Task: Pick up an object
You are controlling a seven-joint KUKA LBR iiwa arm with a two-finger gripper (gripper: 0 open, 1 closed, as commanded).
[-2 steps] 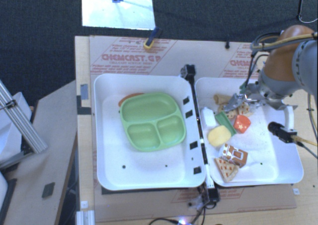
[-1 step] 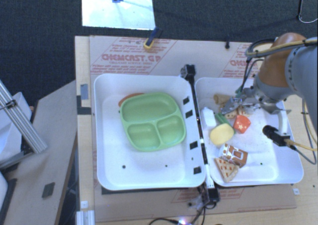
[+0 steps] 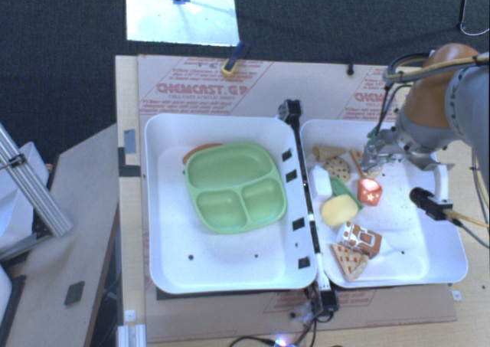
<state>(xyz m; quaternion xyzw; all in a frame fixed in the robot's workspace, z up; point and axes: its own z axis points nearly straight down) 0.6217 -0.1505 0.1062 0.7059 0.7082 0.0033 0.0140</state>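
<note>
The right white bin holds several toy foods. My gripper hangs low over that bin's back part, just above a red piece and next to a tan waffle piece. Two more tan cracker pieces lie to its left. A white block and a yellow lemon-like piece with a green piece behind it sit near the bin's left wall. Nearer the front lie a brown and white block and a waffle wedge. Nothing shows in the gripper's grasp.
The left white bin holds a green divided plate with an orange-red thing peeking out behind it. A black-clipped divider runs between the bins. The arm enters from the right above the right bin's back corner.
</note>
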